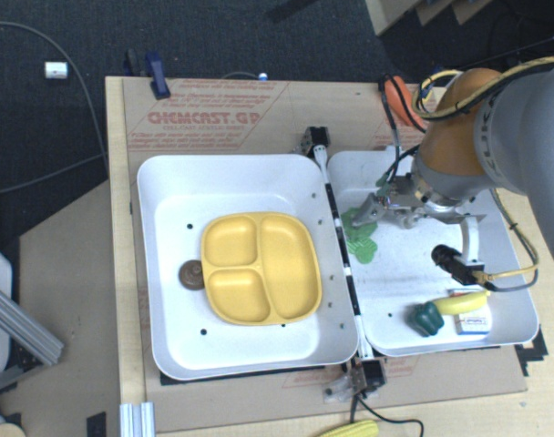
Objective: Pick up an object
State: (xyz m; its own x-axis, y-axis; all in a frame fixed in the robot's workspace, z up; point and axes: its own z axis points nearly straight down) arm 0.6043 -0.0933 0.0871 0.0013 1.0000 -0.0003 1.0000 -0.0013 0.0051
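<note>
Green is the colour to look for first. In the camera view, a light green thing lies in the right bin, close to the wall that bin shares with the left bin. It looks soft and a bit crumpled, but it is too small for you to say what it is.

The gripper hangs low over the right bin, just beside the top end of that green thing. The grey arm with its orange band reaches in from the right. You cannot tell if the gripper is spread or pressed together, because it is small and dark against the bin. You cannot see anything held in it.

Lower in the same bin lie a small dark green thing, a yellow thing like a banana, and a little white block. These three sit close together, well apart from the gripper.

In the left bin rests a yellow plate with three parts. A brown round thing touches its left edge.

So the step looks like the reach. The gripper seems to be going for the light green thing, and no pick is done yet.

Next it needs to get right over that thing, go down and close on it. The bin wall is very near, so watch that the gripper does not bump it. Soft stuff may slip out, so check that it really comes up.
</note>
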